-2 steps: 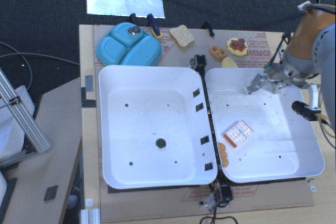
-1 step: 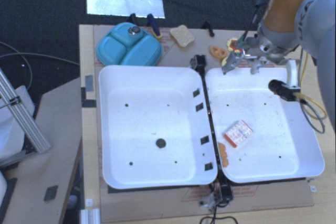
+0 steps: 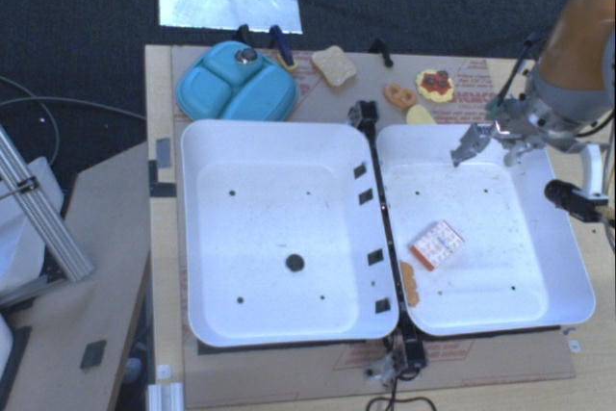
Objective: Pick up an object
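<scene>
A small red and white box (image 3: pixel 438 244) lies tilted in the right bin (image 3: pixel 539 303), near its left-centre. Just left of it, an orange piece (image 3: pixel 409 284) rests against the bin's left wall. A small dark round object (image 3: pixel 295 262) sits in the left bin (image 3: pixel 221 207). My gripper (image 3: pixel 490 147) hangs over the back of the right bin, above and to the right of the box. It is open, its two fingers are spread apart, and nothing is between them.
Behind the bins on the bench lie a blue divided tray (image 3: pixel 236 84), a bread slice (image 3: pixel 334 65), a pretzel-like piece (image 3: pixel 399 95), a round red-topped toy (image 3: pixel 435 85) and a yellow piece (image 3: pixel 420 115). A black divider (image 3: pixel 377 207) with clips runs between the bins.
</scene>
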Robot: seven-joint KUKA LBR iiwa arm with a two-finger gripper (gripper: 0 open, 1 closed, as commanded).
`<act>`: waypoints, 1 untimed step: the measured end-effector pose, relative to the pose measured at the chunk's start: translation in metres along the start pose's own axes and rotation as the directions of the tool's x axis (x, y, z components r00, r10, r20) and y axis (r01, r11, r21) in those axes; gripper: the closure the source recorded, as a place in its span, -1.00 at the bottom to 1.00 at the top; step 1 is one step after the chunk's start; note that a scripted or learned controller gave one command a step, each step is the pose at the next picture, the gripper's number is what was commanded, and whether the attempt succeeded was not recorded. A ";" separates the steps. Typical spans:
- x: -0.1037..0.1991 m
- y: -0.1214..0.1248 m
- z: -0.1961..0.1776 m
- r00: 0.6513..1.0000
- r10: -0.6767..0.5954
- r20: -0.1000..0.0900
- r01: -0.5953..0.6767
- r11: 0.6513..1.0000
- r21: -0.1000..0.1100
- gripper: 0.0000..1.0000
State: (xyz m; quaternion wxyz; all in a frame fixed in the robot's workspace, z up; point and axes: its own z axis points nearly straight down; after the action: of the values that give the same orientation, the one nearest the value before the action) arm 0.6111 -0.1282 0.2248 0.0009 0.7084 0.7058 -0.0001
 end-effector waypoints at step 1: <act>-0.064 -0.043 -0.007 1.000 0.002 0.001 -0.002 1.000 0.000 -1.00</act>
State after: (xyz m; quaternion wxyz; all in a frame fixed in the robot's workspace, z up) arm 0.5678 -0.1919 0.2317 0.0011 0.7090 0.7052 -0.0007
